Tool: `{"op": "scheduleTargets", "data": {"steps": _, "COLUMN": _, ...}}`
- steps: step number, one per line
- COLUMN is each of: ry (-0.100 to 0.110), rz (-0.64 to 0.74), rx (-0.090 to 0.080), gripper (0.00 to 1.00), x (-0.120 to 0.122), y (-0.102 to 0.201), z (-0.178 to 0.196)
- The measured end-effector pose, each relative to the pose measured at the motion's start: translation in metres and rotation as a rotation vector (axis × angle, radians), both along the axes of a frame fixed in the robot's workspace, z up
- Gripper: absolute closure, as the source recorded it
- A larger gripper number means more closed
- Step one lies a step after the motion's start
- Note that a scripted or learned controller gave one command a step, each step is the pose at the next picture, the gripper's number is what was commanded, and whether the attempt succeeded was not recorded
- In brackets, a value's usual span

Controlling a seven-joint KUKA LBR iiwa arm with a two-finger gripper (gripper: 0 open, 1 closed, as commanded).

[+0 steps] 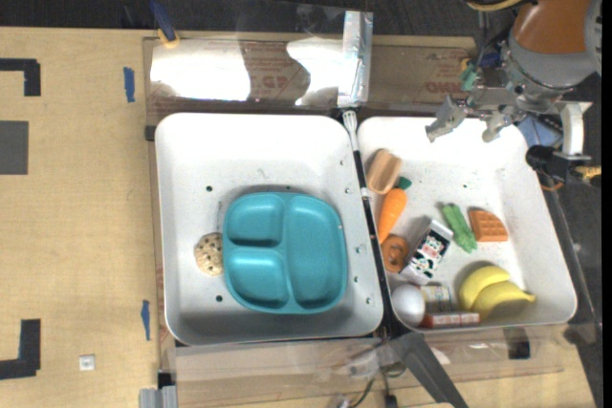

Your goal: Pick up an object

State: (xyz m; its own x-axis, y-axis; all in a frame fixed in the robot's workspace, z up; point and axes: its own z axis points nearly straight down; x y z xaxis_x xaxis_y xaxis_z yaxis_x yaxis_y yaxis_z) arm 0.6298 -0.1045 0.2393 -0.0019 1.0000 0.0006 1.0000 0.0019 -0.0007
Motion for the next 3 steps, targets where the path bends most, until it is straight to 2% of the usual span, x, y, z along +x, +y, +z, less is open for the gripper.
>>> {"op": "scheduleTargets", "data": {"steps": 1, "ry": 0.007, "rz": 0.036, "rx": 0.001, "gripper": 0.00, "x": -0.056, "y": 0.011, "z": -0.083}}
{"op": "scheduleTargets", "data": {"steps": 2, "ry": -0.012, "rz": -0.133, "rx": -0.002, "gripper": 0.00, "x": -0.141, "y": -0.023, "z": -0.125}}
{"op": "scheduleTargets", "data": {"steps": 3, "ry": -0.006, "rz": 0.084, "rx": -0.001, "gripper": 0.00, "x": -0.101, "y": -0.058, "z": -0.152}}
